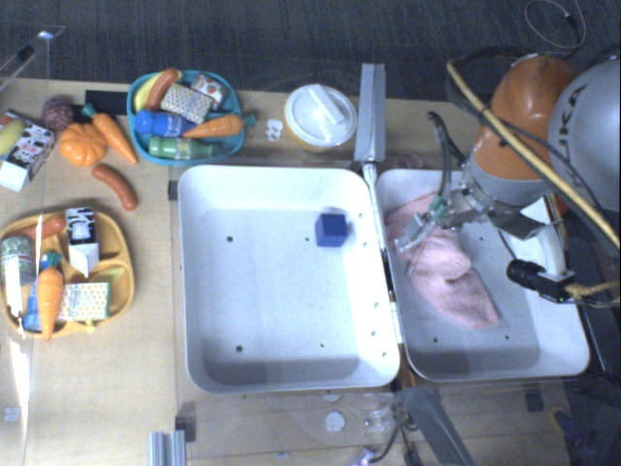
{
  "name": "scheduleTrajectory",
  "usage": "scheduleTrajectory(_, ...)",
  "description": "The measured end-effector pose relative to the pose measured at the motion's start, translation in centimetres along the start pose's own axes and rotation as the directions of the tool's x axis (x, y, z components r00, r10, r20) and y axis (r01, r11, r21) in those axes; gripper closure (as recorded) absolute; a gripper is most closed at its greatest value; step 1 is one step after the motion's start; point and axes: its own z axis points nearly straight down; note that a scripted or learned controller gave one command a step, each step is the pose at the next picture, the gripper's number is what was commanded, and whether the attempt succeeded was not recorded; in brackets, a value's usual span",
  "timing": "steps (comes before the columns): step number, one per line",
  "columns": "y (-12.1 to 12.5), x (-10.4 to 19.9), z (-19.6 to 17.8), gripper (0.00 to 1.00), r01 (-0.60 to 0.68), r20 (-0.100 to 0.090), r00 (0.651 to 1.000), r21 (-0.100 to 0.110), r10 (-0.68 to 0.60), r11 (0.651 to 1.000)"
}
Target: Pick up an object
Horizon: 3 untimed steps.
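The arm reaches in from the right and its gripper [419, 233] sits low over the right bin [543, 357], right at the far left part of a crumpled pink cloth [448, 270] that lies across the middle of that bin. The metal fingers [406, 245] look spread apart, with their tips at or just above the cloth's left edge, though at this slant I cannot tell for sure whether any fabric sits between them, so nothing counts as held yet. The only other candidate, a small blue cube [332, 228], rests on the floor of the left bin [243, 357], towards its far right corner and well apart from the gripper. Judged from this, the task is at the reach stage: the arm is down at the cloth, but the closing of the fingers and the lift both remain to be done. The toy vegetables in the blue bowl [184, 115] and yellow tray [114, 278] lie outside the bins to the left
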Motion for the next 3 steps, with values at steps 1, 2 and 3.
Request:
scheduleTrajectory(1, -3.3, -2.3, 0.2, 0.00, -0.072, -0.001, 0.997, 0.004, 0.072, 0.997)
scheduleTrajectory(2, -2.0, -4.5, 8.9, 0.00, -0.044, 0.003, 0.999, -0.004, 0.044, 0.999)
scheduleTrajectory(3, -5.5, -3.0, 9.2, 0.00, -0.031, 0.011, 0.999, -0.018, 0.031, 0.999)
